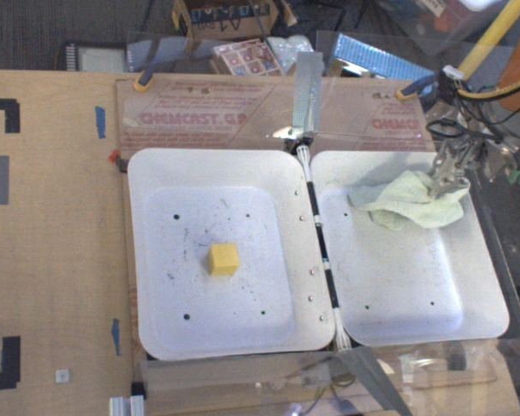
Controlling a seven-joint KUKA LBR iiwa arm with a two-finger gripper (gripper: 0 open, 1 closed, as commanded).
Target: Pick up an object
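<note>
Tabletop (52, 232) of pale wood is carrying two shallow white bins side by side, and we are looking down on them at a slant. Nearest us, the left bin (147, 319) is holding a small yellow cube (224, 259), sitting near the middle of its scuffed floor, well apart from everything else. Across the divide, the right bin (416, 310) is holding a crumpled pale green cloth (407, 203), lying toward its far right corner. The claw (449, 178) is pressing down at the cloth's right-hand edge, its metal tips touching or sinking into the folds; we are unable to tell how far it is parted or whether any fabric is caught between its tips. Beyond the bins, clutter of boxes and cables is crowding the far edge.

We are judging the grab at the cloth to be the step in hand. Doing it well is calling for tips driven deep into a thick fold rather than a thin edge, a firm pinch, then a slow, straight lift so the limp fabric is not slipping free.
</note>
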